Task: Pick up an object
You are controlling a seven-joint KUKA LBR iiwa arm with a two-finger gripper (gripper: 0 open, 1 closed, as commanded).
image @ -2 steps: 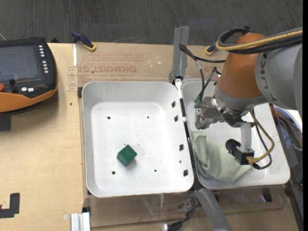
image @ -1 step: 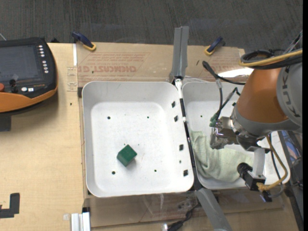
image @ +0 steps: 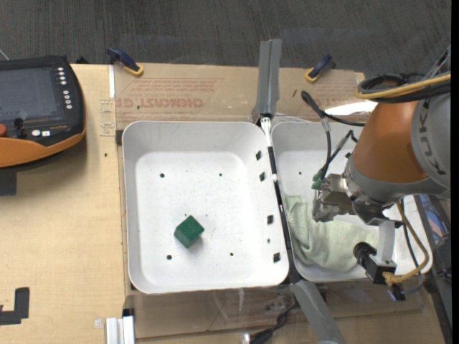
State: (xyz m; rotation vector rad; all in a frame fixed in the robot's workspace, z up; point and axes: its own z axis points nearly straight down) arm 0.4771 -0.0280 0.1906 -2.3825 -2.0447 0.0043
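Gripper [image: 324, 208] over cloth [image: 323, 239] — pale, crumpled.

Upside-down red print on cardboard [image: 168, 95], illegible

My arm [image: 401, 145] is grey with a broad orange band above the wrist; black and yellow cables loop around its metal wrist block.

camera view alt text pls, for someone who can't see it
A grey arm with an orange band hangs over the right white bin, its tool above a crumpled pale cloth. A small green cube lies in the left white bin.
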